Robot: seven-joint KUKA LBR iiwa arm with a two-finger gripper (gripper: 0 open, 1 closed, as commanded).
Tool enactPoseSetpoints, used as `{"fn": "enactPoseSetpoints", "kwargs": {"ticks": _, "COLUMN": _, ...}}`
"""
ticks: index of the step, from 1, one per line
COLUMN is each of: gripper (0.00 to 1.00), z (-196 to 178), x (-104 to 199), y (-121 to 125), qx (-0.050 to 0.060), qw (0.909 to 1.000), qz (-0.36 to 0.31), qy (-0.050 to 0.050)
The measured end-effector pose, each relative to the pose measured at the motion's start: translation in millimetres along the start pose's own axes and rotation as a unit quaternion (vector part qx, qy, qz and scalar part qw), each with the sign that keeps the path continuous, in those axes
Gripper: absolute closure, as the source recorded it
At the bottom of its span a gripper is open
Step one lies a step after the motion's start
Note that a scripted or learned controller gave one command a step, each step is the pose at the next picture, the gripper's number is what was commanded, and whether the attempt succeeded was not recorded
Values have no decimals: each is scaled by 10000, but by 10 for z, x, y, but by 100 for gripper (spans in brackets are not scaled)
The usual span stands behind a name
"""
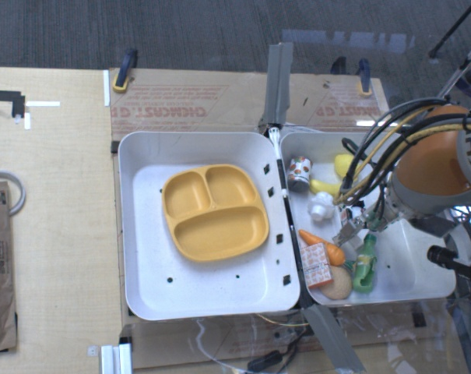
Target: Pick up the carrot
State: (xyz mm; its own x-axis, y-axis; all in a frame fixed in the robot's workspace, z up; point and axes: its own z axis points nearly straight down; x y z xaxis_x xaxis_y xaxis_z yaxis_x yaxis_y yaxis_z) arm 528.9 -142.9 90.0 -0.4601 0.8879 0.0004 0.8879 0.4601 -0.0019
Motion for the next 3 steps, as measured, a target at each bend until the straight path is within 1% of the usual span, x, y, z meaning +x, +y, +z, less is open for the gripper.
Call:
{"fn": "enactPoseSetpoints", "kwargs": {"ticks": 1, "gripper": 0, "z": -1398, "x": -511, "y": -193, "qx": -4, "qw": 9965, "qz": -840, "qy": -8}}
{"fn": "enactPoseSetpoints", "kwargs": {"ticks": 2, "gripper": 0, "z": -1181, "x": -277, "y": -285, "qx": -3, "qw": 9862, "qz": -1655, "qy": 0}}
{"fn": "enactPoseSetpoints", "kwargs": {"ticks": 3, "gripper": 0, "z": -373, "x": 312, "y": -13, "qx": -16, "qw": 9574, "qz": -2886, "qy": -18}}
